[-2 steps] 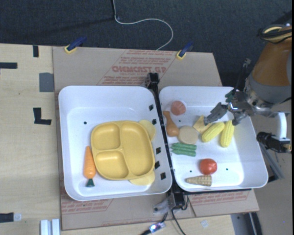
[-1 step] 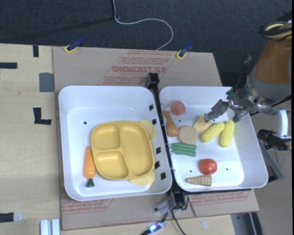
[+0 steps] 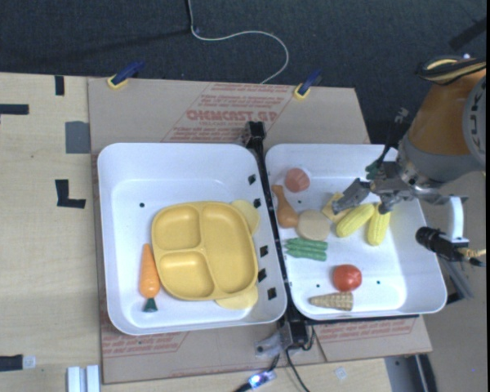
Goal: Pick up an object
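Position: we look from one fixed camera set above the table [image 3: 33, 219].
Direction: we face down at a slant, with the dark floor [image 3: 82, 15] along the top of the frame.
Distance: we stand far enough back to take in the left bin [image 3: 114, 170] and the right bin [image 3: 416, 300] whole, side by side.
Arm side: we see the arm [image 3: 449, 121] reaching in from the right edge.

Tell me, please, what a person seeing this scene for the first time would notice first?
Probably the big yellow divided tray in the left bin, with an orange carrot lying beside it. Next, the grey and orange arm reaching in from the right, its gripper low over two yellow corn cobs in the right bin, where a red tomato also stands out.
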`<control>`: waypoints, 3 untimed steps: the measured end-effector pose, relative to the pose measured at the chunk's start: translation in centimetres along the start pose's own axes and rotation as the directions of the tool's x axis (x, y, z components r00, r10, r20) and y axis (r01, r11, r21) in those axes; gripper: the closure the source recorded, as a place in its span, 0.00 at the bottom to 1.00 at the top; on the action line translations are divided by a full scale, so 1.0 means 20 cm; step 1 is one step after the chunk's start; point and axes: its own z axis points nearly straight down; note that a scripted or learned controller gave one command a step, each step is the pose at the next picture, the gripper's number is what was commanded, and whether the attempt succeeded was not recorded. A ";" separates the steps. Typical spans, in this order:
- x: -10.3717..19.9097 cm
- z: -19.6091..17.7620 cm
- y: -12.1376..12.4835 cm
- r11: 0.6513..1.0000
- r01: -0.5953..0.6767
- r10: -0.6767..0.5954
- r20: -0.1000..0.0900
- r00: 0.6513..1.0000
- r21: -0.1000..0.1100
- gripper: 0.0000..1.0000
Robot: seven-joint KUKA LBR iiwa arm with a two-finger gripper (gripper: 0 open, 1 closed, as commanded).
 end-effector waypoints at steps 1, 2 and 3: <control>-0.01 0.22 -0.02 1.000 0.000 0.000 0.000 1.000 0.001 0.00; -0.01 0.47 -0.01 1.000 -0.001 0.001 0.000 1.000 -0.005 0.00; 0.00 0.40 0.00 1.000 0.002 -0.002 -0.003 1.000 -0.012 1.00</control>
